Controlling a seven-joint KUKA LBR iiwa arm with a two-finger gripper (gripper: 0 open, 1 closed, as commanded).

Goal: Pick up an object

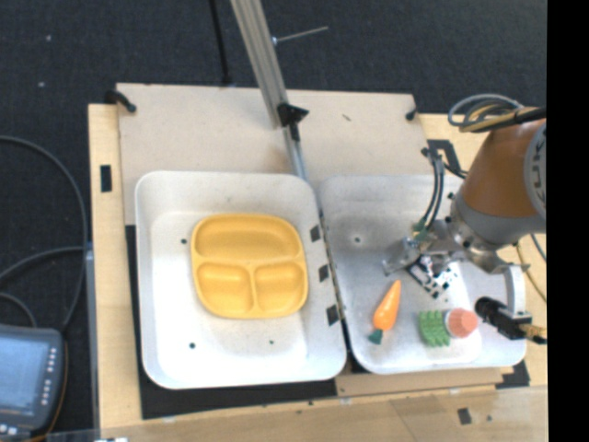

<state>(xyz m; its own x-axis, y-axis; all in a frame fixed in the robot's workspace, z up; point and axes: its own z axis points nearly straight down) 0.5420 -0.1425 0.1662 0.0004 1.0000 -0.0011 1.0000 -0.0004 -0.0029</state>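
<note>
gripper (425, 267) hovers above the carrot (387, 306); its grip state cannot be told.

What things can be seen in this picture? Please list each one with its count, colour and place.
bins: 2, white, side by side on the bench
tray: 1, yellow, three compartments, middle of the left bin
carrot: 1, orange with green tip, lower part of the right bin
green piece: 1, green, ridged, right of the carrot, right bin
pink piece: 1, pink-red, next to the green piece on its right
rail: 1, grey metal, slanting from the top toward the gap between the bins
screen: 1, dark, lower left corner, off the bench
arm: 1, orange and grey, over the right bin
pincer: 1, dark, above the carrot
</note>
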